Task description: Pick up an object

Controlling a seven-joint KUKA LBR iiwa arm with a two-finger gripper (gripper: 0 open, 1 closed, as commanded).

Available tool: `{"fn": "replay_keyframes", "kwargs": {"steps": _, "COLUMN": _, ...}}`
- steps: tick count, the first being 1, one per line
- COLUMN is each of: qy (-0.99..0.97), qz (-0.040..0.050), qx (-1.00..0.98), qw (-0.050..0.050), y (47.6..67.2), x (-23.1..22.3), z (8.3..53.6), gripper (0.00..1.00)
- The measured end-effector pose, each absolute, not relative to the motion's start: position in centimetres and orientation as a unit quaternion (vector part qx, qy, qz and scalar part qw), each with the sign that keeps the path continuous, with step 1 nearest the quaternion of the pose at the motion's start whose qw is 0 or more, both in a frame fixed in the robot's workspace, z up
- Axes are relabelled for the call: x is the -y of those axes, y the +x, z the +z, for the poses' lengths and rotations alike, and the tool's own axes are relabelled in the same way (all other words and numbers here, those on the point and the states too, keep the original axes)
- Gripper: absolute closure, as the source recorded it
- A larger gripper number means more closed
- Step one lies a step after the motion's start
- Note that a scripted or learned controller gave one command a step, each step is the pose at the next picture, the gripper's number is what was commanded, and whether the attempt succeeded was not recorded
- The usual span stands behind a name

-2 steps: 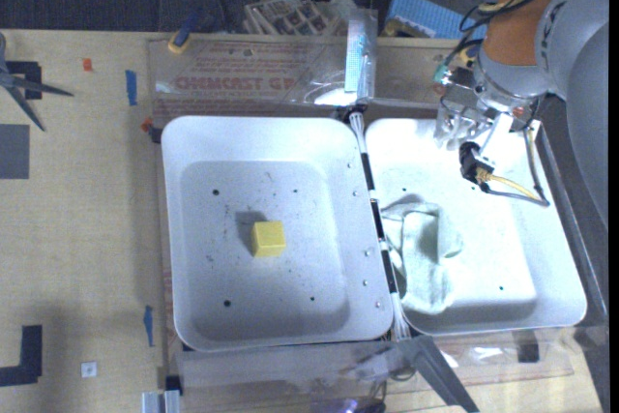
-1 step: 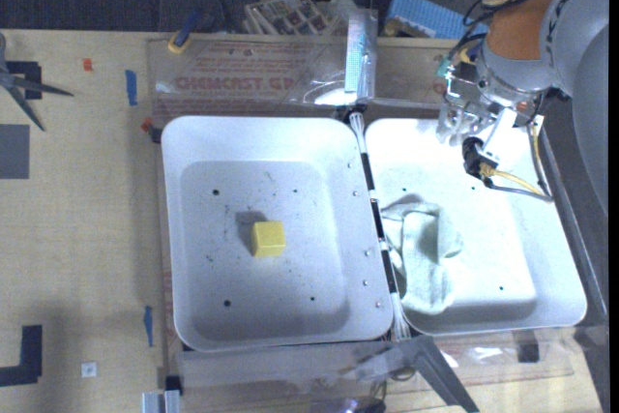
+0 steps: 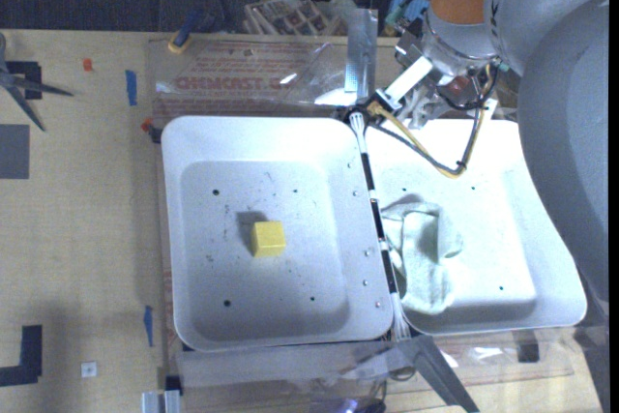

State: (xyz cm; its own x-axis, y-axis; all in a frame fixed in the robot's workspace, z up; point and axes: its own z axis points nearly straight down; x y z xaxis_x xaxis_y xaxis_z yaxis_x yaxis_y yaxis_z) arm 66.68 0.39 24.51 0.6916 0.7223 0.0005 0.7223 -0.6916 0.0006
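- The left bin (image 3: 184, 150) holds a small yellow block (image 3: 269, 238), lying flat on the floor a little left of the bin's centre, with bare floor on every side and none of the walls close.
- The block looks almost square from above, so I judge it has no real long axis; a grasp across either pair of faces should serve.
- The shared rim between the two bins (image 3: 372, 208) runs from the far edge toward the camera, and a crumpled white cloth (image 3: 424, 256) lies just right of it in the right bin (image 3: 542, 295), its left edge against that rim.
- The cloth is longer along the rim than across it, and bunched unevenly.
- The arm (image 3: 551, 5) enters from the right, its wrist hardware (image 3: 437, 82) hanging over the far edge of the right bin, near the far end of the rim.
- Whether the jaws are spread or pressed together I cannot tell; nothing is seen pinched.
- From the wrist, the cloth lies toward the camera and is the nearer object; the block lies left across the rim and toward the camera, well apart.
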Motion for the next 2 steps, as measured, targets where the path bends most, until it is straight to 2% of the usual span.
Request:
{"fn": "replay_keyframes", "kwargs": {"steps": 1, "qy": 0.972, "qz": -0.0030, "qx": -0.235, "qw": -0.002, "y": 66.0, "x": -4.0, "z": 18.8, "gripper": 1.00}}
{"fn": "replay_keyframes", "kwargs": {"steps": 2, "qy": 0.995, "qz": 0.0013, "qx": -0.100, "qw": 0.000, "y": 65.1, "x": -7.0, "z": 31.7, "gripper": 1.00}}
